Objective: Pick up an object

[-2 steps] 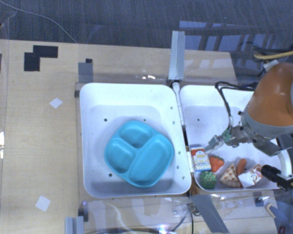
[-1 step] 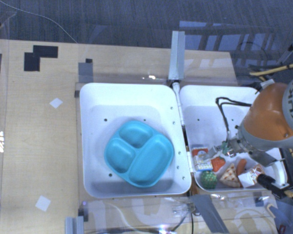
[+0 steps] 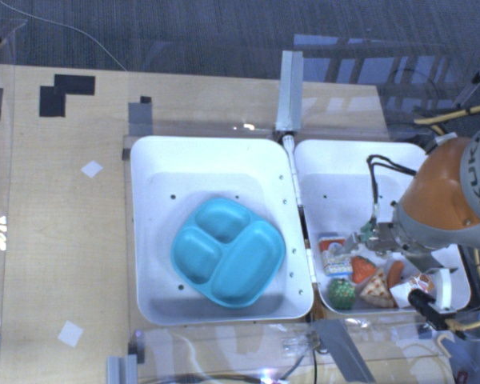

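Claw (image 3: pixel 366 242): low in right white bin (image 3: pixel 336 174), over toy food pile (image 3: pixel 360 278); grip state cannot tell.
Left white bin (image 3: pixel 152 214): blue divided plastic plate (image 3: pixel 228 250), centre.

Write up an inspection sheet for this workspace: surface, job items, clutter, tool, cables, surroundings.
Surface: wooden bench bearing two white bins side by side.
Job's things: right bin holds small toy foods clustered at its near end, among them a green piece and a pizza slice.
Clutter: blue divided plate lies alone in the left bin.
Tool: tool is low over the food pile; finger state unclear.
Cables: black cable loops along the arm.
Surroundings: black tape marks on the bench; dark carpet beyond.
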Robot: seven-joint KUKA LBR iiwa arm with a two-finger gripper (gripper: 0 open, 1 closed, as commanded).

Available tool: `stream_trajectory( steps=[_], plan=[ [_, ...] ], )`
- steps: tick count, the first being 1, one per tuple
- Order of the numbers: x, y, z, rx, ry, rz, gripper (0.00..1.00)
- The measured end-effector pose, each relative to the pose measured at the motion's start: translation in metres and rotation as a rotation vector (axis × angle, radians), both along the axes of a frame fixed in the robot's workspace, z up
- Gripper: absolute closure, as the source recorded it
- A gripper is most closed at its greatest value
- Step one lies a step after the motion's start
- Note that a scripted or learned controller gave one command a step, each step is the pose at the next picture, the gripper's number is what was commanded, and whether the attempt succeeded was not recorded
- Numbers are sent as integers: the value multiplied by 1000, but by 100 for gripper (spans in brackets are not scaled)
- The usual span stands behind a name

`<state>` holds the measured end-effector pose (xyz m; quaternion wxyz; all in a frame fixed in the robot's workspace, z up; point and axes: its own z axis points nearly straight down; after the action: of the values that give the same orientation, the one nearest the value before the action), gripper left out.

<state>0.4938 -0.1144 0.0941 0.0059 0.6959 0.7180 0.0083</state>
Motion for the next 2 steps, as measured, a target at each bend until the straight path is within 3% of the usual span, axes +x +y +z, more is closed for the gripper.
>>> stream_trajectory(
  steps=[1, 2],
  plan=[
    [2, -33, 1, -5, -7, 65, 0],
    [3, -45, 1, -8, -8, 152, 0]
  ],
)
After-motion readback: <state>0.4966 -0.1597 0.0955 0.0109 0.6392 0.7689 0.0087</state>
